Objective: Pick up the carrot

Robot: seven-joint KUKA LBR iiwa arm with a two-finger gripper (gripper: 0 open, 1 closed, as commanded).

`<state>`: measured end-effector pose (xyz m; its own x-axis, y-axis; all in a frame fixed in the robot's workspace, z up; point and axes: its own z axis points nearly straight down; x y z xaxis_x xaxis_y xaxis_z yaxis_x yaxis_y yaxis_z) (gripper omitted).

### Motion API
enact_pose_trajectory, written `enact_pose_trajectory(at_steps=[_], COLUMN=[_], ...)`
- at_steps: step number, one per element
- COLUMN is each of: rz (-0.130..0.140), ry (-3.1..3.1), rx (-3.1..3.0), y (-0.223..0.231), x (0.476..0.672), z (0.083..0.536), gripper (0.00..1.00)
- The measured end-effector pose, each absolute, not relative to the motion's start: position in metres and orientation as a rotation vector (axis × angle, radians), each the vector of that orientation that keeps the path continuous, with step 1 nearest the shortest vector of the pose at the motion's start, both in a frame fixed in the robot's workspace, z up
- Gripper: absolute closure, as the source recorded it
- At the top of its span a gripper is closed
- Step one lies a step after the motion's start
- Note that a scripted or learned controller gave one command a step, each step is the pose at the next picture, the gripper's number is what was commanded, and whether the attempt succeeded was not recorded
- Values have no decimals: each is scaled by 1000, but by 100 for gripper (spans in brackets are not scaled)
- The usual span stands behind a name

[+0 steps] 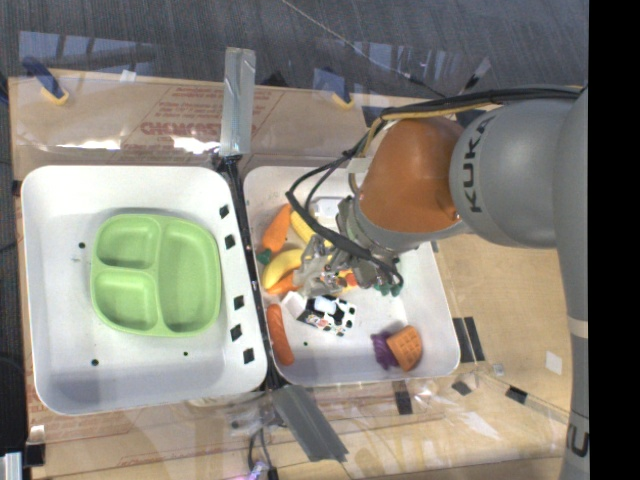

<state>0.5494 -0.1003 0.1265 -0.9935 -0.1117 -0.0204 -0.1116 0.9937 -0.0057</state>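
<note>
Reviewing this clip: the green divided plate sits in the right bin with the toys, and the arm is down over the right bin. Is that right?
Not quite. The camera view shows the green divided plate alone in the left bin, not in the right bin. The rest holds: the arm is down over the right bin, where the toys lie, among them a carrot along its left wall.
</note>
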Motion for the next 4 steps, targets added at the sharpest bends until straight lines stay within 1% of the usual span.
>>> enact_pose_trajectory(at_steps=[1,2,3,4], rz=[-1,-3,-1,7], ry=[3137,3099,3101,3046], rx=[54,-495,-496,-799], y=[-88,-95,-94,-96], x=[569,487,487,529], z=[194,266,265,162], gripper=[100,100,0,0])
